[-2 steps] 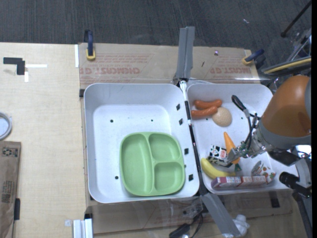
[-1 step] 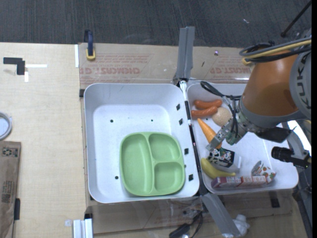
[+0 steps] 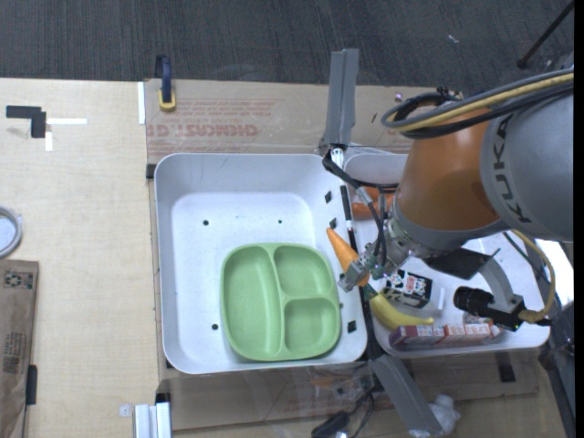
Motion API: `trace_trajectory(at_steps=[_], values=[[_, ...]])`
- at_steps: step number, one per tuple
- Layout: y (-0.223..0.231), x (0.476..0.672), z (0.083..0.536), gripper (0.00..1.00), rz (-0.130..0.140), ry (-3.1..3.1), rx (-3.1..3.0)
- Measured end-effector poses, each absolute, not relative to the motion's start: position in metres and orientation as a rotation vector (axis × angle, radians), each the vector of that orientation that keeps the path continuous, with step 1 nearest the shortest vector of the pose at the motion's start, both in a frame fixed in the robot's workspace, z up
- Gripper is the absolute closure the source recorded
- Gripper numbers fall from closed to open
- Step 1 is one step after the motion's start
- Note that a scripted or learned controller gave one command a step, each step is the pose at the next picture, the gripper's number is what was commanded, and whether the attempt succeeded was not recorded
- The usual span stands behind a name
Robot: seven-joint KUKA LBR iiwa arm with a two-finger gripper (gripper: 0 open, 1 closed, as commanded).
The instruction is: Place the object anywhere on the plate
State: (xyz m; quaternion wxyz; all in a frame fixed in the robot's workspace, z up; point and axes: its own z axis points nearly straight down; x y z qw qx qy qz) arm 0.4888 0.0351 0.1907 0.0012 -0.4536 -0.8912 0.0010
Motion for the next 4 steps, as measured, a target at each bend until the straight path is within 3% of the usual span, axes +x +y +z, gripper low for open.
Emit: trace_trajectory(at_steps=[1, 2, 3, 4], values=[[-0.029, 0.478, 0.191, 1.0, 0.002, -2.823, -1.376], [-0.033, 0.496, 0.191, 1.0, 0.001, -2.859, -1.304], [0.072, 0.499, 0.191, 1.0, 0.002, -2.959, -1.058], [0.072, 0.499, 0.191, 0.0, 0.001, -2.958, -1.059]])
